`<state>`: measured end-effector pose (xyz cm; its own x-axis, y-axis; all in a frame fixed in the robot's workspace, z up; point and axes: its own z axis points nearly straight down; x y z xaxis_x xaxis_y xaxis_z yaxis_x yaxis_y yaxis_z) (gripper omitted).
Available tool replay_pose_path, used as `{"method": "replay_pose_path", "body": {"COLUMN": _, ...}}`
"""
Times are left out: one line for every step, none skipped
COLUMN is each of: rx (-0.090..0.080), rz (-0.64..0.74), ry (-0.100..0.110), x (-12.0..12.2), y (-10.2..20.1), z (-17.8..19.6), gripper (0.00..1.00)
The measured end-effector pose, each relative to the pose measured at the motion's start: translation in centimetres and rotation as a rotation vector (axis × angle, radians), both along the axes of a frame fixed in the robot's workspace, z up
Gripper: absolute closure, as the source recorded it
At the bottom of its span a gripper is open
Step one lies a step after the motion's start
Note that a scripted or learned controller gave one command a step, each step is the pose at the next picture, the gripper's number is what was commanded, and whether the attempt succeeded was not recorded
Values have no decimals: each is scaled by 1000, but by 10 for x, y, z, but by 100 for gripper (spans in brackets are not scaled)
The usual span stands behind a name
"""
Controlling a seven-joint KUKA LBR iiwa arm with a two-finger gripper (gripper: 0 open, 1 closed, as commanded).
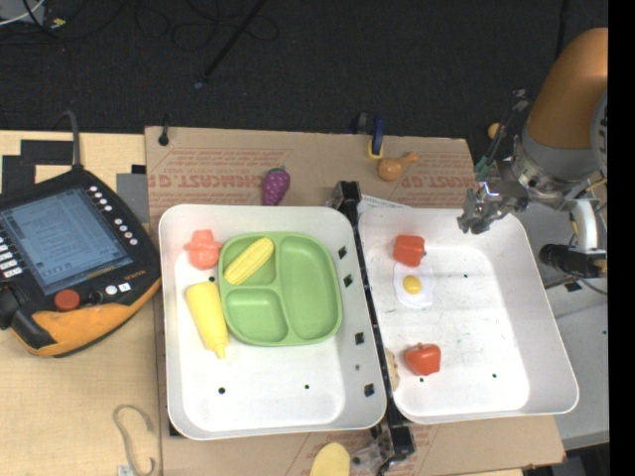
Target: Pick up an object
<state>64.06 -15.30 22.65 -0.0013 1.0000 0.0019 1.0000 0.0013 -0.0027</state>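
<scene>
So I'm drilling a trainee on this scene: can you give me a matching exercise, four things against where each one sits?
Things:
1. corn cob
2. fried egg
3. purple grapes
4. yellow bottle

Places:
A. on the cardboard behind the bins
B. in the green tray
C. in the left bin, beside the tray
D. in the right bin

Pairs: 1-B, 2-D, 3-A, 4-C

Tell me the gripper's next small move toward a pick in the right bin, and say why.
Probably shift the gripper left and down over the red pepper. The gripper sits above the right bin's upper right corner with nothing between its fingers, and that pepper is the nearest object, lying apart from the fried egg below it.
</scene>
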Motion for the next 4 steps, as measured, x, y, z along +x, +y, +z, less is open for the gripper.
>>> {"method": "replay_pose_path", "body": {"rx": 1, "rz": 1, "ry": 1, "x": -15, "y": 46, "z": -1, "gripper": 100}}
{"method": "replay_pose_path", "body": {"rx": 1, "rz": 0, "ry": 1, "x": -49, "y": 78, "z": 6, "gripper": 100}}
{"method": "replay_pose_path", "body": {"rx": -1, "rz": -2, "ry": 2, "x": -45, "y": 89, "z": -8, "gripper": 100}}
{"method": "replay_pose_path", "body": {"rx": -1, "rz": -1, "ry": -1, "x": -44, "y": 95, "z": -4, "gripper": 100}}
